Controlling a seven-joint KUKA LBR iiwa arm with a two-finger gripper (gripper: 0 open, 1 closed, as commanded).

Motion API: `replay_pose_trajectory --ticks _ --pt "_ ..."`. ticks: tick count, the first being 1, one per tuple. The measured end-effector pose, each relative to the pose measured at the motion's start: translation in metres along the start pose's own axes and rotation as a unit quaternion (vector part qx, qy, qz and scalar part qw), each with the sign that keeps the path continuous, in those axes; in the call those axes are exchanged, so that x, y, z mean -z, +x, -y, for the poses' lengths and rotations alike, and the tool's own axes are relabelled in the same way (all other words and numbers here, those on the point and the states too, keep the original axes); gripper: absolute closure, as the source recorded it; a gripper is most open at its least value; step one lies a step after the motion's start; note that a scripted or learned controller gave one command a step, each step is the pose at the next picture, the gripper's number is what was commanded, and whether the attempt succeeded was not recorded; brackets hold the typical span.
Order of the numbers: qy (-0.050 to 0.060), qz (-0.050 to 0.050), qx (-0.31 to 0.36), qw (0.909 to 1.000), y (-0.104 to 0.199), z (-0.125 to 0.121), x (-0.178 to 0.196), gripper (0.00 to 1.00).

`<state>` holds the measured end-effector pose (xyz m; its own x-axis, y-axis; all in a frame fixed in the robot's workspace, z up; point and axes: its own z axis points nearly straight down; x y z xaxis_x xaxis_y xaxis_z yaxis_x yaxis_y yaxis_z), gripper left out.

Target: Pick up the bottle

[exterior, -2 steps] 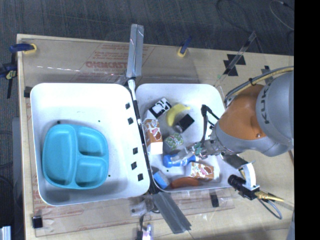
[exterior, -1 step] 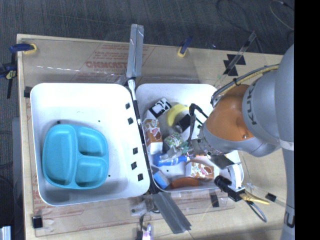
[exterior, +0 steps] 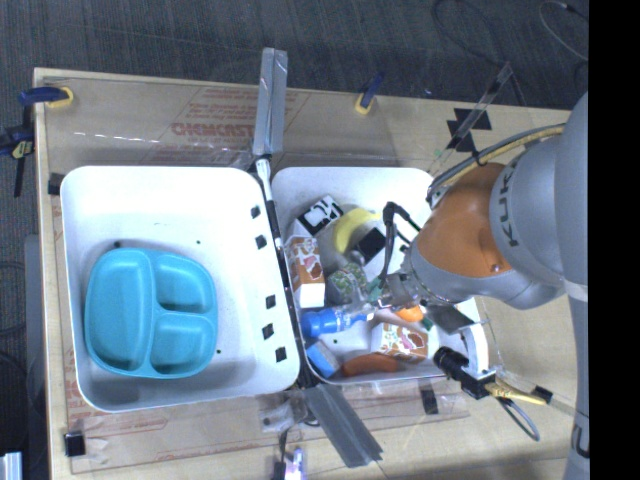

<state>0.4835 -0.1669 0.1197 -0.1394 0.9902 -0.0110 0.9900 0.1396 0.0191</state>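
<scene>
Your gripper [exterior: 392, 298] is down in the right bin [exterior: 300, 183], right in the middle of the clutter, and honestly you can't tell how it stands or whether it's got anything, since the wrist and the orange band [exterior: 455, 238] sit over it. The bottle [exterior: 340, 320] is the blue-capped clear one lying on its side just left of the gripper, cap end pointing at the bin's left wall; whether they touch is unclear. Around that you've got a yellow roll [exterior: 352, 230] and a black-and-white box [exterior: 321, 214] toward the back, a brown printed pack [exterior: 306, 260] by the divider, an orange carton [exterior: 402, 341] and a carrot-looking thing [exterior: 368, 365] at the front edge. Over in the left bin [exterior: 150, 203] there's a blue divided plate [exterior: 150, 311], well apart from the arm.
</scene>
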Motion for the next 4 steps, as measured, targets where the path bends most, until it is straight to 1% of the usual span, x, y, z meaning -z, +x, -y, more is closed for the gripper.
replay_pose_trajectory --ticks 1,2,3,4 --pt "-0.001 0.001 0.000 1.0000 -0.001 0.000 0.001 0.00" --pt "-0.001 0.001 0.000 1.0000 -0.001 0.000 0.001 0.00" --pt "-0.014 0.020 -0.111 0.9935 0.040 -0.008 -0.013 0.00" --pt "0.011 -0.006 -0.007 0.9999 0.007 -0.032 0.017 0.00"
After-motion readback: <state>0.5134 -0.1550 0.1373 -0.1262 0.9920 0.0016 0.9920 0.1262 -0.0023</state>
